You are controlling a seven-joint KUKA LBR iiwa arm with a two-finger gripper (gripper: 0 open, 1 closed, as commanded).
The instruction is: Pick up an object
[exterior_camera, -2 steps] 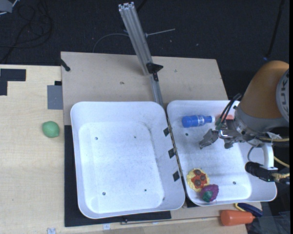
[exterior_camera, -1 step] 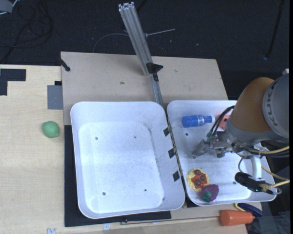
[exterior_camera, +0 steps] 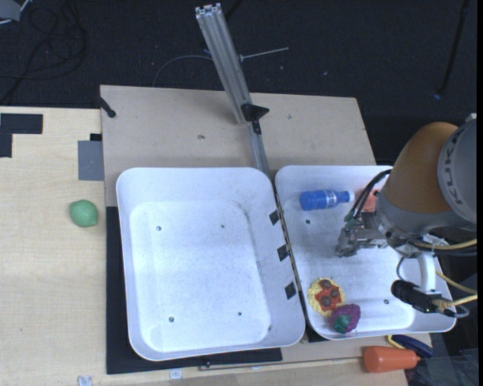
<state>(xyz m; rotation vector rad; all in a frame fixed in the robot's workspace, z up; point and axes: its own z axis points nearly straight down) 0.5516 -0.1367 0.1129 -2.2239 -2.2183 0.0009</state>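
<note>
Pale wooden surface (exterior_camera: 40, 264) against a dark floor, carrying two shallow white bins side by side. Left bin (exterior_camera: 137, 191) bare white inside. Right bin (exterior_camera: 294, 185) holding a blue bottle (exterior_camera: 324, 199) lying on its side near the far edge, plus a yellow toy with red spots (exterior_camera: 325, 293) and a purple-and-green toy (exterior_camera: 345, 318) touching each other near the front edge. Grey arm with orange band (exterior_camera: 423, 167) reaching in from the right, tool (exterior_camera: 350, 240) low over the right bin's middle, between bottle and toys, apart from all three. Opening of the tool impossible to tell; nothing seen held. Green ball (exterior_camera: 84, 213) on the wood left of the bins. Orange object (exterior_camera: 390, 359) beyond the right bin's front edge.
</note>
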